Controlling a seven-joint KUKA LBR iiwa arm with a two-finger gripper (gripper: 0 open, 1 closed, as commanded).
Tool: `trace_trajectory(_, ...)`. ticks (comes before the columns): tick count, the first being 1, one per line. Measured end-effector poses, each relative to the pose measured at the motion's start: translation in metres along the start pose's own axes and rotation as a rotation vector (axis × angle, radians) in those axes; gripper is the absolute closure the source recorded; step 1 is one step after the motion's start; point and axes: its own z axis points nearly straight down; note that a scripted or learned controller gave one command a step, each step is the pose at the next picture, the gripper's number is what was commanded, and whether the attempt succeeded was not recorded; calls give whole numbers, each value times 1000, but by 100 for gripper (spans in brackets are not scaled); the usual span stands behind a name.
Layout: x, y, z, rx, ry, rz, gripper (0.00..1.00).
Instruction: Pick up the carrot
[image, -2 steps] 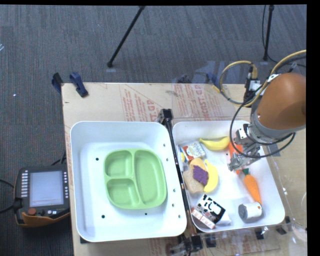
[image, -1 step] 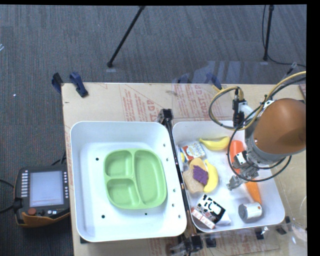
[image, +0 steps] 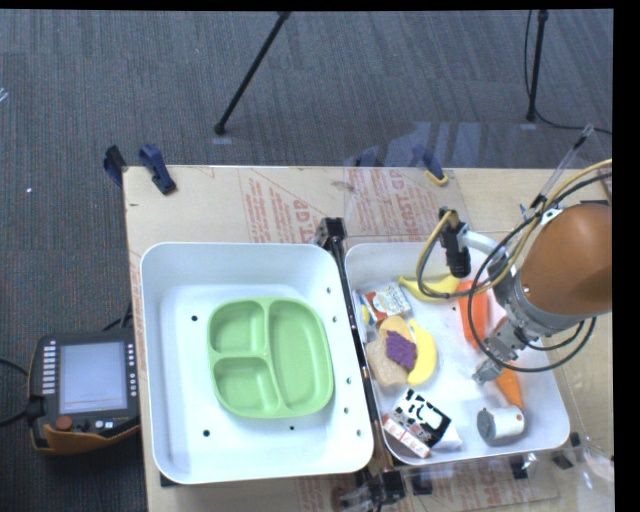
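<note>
One small orange plastic carrot (image: 509, 386), probably light, stiff and slick, lies lower right beneath the gripper (image: 490, 372); grip state unclear; grasp mid-body.

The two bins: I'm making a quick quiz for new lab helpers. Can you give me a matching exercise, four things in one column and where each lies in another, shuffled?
Things:
1. green divided tray
2. carrot
3. grey cylinder
4. handheld screen unit

Places:
A. on the floor, left of the bench
B. near corner of the right bin, just below the carrot
C. middle of the left bin
D. right bin, beside the gripper

Pairs: 1-C, 2-D, 3-B, 4-A
</note>
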Motion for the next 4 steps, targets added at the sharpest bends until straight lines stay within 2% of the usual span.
trace_trajectory(1, -23, 22, 1, -3, -2, -284, 100)
trace_trajectory(2, -70, -21, -65, 1, 4, -363, 100)
trace_trajectory(3, -70, -12, -81, -3, 1, -544, 100)
trace_trajectory(4, -84, 16, -114, -2, 1, -671, 100)
